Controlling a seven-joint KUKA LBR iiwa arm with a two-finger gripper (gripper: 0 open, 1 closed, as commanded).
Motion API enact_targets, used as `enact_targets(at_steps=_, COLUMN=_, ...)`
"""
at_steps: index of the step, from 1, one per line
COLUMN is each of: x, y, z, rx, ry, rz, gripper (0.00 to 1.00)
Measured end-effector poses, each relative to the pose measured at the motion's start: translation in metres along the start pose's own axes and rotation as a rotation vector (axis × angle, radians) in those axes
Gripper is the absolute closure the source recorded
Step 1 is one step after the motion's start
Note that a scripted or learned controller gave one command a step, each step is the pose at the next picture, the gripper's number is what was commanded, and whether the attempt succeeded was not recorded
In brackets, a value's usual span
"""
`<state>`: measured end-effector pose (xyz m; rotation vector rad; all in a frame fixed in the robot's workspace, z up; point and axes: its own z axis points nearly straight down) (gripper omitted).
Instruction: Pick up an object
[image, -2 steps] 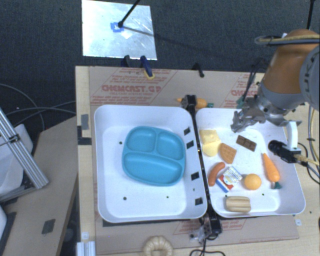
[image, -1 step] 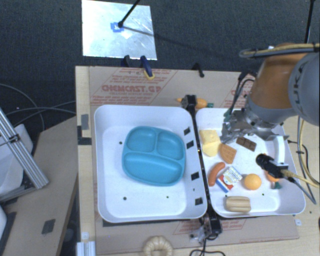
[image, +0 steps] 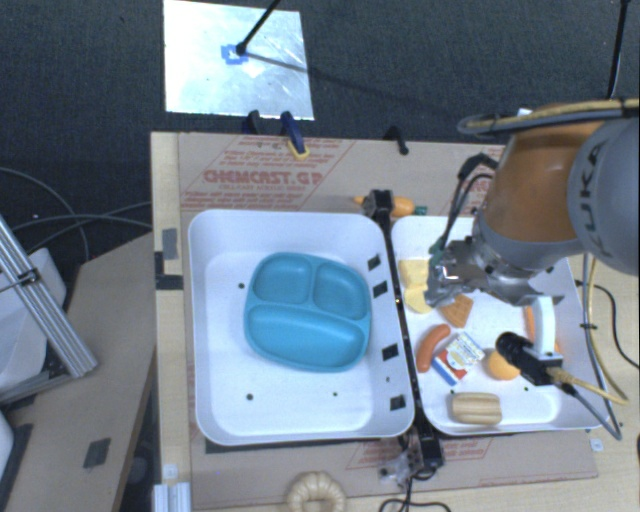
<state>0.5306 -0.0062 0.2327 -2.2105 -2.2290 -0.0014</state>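
Toy food (image: 436, 346), right bin (image: 570, 415), gripper (image: 440, 292) above

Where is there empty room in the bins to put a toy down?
The left bin has bare white floor all around the blue divided plate, widest along the near edge and the left wall. The right bin is crowded: the claw hangs over a cheese wedge, with a sausage, packet and bread roll nearby.

smooth blue plastic tray (image: 306, 310), glossy white plastic bins (image: 225, 400), matt brown cardboard sheet (image: 260, 170), shiny foil sheet (image: 237, 60)
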Motion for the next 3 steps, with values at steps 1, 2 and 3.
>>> enact_targets(at_steps=1, x=0.01, y=-0.019, z=0.018, rx=0.0, ry=-0.001, rz=0.006, gripper=1.0)
enact_targets(at_steps=2, x=0.004, y=-0.018, z=-0.001, rx=-0.005, ry=-0.002, rz=0.008, gripper=1.0)
enact_targets(at_steps=3, x=0.016, y=-0.016, z=0.016, rx=0.0, ry=-0.002, rz=0.004, gripper=1.0)
